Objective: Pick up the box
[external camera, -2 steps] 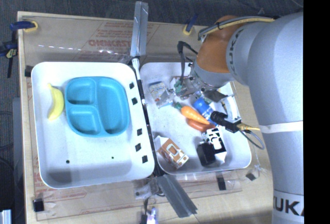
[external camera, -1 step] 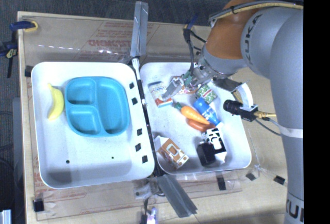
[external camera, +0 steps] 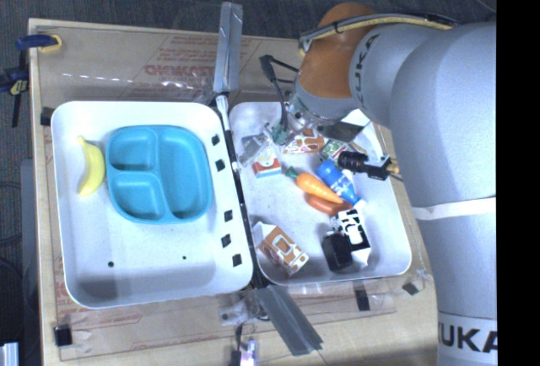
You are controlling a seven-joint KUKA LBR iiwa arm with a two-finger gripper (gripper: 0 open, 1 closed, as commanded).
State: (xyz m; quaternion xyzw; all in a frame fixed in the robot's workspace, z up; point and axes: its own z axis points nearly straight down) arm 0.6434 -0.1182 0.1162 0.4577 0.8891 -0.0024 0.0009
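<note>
A small brown and white box (external camera: 283, 248) lies tilted near the front edge of the right bin (external camera: 396, 212). A smaller orange and white box (external camera: 267, 164) lies at the bin's back left, beside a crumpled silver piece (external camera: 251, 145). My gripper (external camera: 281, 130) reaches down from the orange wrist band (external camera: 331, 73) into the back of the right bin, close above the smaller box and a printed packet (external camera: 305, 142). It is well behind the brown box. The arm's body hides the bin's back right corner.
An orange carrot (external camera: 315, 185), a blue bottle (external camera: 337, 178), a black and white packet (external camera: 354, 227) and a black block (external camera: 337, 253) crowd the right bin's middle and front right. The left bin (external camera: 76, 263) holds a blue divided tray (external camera: 160, 172) and a banana (external camera: 91, 167).
</note>
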